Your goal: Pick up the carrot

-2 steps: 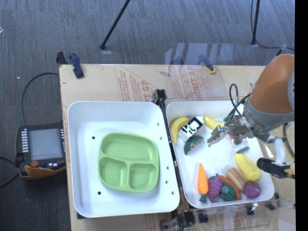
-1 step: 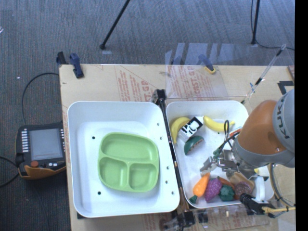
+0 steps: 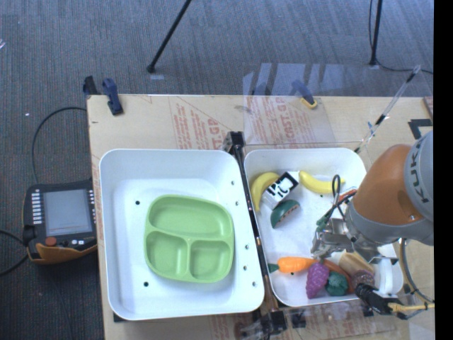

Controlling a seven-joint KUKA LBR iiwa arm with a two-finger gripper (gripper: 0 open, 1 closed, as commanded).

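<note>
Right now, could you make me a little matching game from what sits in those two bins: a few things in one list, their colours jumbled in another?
Things:
1. carrot
2. plate
3. grapes
4. banana

Colours:
A. purple
B. yellow
C. orange
D. light green

Pairs: 1-C, 2-D, 3-A, 4-B

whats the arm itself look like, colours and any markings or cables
The arm is bulky and rounded: a broad orange band above a grey wrist, with dark letters on the grey shell near the right edge. Thin dark cables loop beside the metallic gripper.
</note>
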